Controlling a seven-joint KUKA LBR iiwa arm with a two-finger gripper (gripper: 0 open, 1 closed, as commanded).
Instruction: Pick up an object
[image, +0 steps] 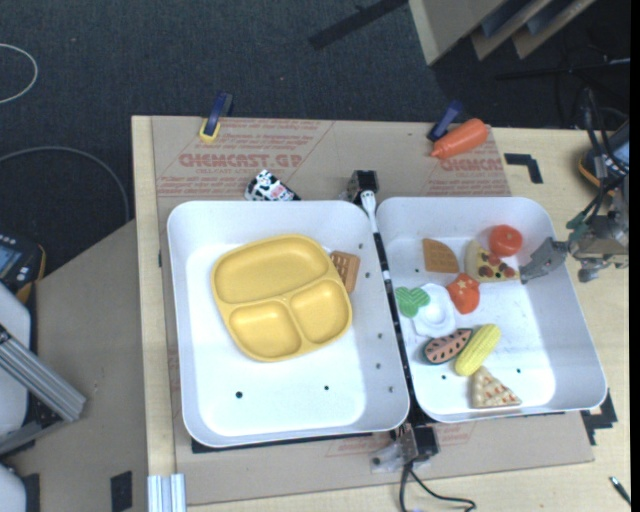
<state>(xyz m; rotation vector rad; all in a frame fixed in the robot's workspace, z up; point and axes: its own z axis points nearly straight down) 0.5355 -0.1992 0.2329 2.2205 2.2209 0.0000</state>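
Bench bins: yellow tray (282, 297) left, toy food (462, 320) right.

Two white bins (190, 330) (570, 340), one yellow divided plate (280, 297), about nine toy food pieces (476, 349), two clamps (213, 118).

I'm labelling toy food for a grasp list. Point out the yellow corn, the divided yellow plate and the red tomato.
yellow corn (477, 348): camera view, middle of the cob.
divided yellow plate (268, 272): camera view, floor of its largest compartment.
red tomato (506, 239): camera view, top of its round body.
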